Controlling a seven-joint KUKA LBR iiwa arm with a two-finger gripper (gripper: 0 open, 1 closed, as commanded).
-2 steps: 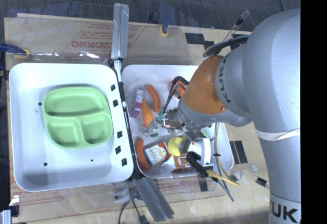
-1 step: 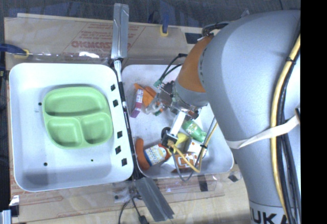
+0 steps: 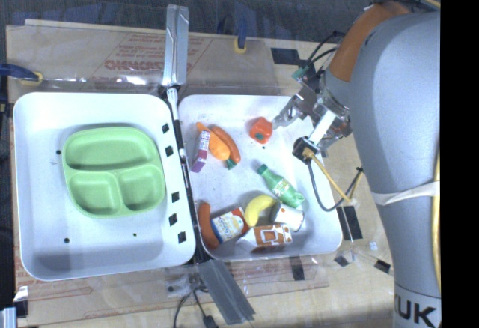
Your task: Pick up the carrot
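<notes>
Carrot [image 3: 224, 144] lies in right bin [image 3: 247, 108]; green tray [image 3: 114, 170] in left; end effector [image 3: 288, 115] grip unclear.

One camera looks down from high above the bench.

It is tilted a little and far enough back to see both white bins: the left bin [image 3: 30, 192] and the right bin [image 3: 224, 105]. The arm [image 3: 393, 94] comes in from the right.

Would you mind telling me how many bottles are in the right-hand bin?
2. A clear green plastic bottle lies at the bin's centre-right; a small orange-labelled juice bottle lies near the front edge beside the yellow banana. Others may be hidden in that front pile.
</notes>
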